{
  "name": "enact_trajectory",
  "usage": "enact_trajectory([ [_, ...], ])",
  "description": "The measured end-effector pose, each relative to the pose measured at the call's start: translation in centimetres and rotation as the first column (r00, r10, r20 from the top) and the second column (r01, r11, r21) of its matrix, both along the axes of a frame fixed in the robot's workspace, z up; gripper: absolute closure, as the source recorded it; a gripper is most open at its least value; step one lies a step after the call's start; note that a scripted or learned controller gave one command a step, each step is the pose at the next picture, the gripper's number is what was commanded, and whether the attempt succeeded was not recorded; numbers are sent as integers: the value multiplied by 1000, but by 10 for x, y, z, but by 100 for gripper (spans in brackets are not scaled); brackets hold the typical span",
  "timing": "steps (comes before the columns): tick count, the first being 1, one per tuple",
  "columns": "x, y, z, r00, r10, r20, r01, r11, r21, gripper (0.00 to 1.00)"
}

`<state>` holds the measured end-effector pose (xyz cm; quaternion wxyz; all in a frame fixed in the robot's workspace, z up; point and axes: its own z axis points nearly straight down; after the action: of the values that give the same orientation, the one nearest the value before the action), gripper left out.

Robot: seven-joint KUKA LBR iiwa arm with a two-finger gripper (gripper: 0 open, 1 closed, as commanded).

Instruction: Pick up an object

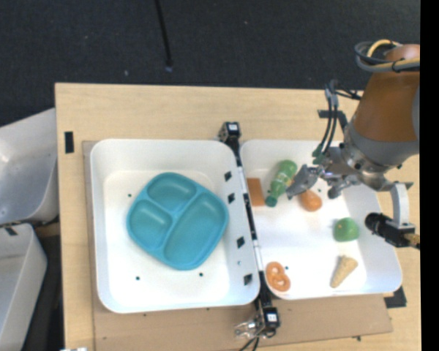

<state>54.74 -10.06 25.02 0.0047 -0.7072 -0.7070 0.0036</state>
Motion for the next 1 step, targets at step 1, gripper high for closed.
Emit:
enact_trajectory([
  [1,2,0,6,1000,3,13,-3,1000,-1,0],
])
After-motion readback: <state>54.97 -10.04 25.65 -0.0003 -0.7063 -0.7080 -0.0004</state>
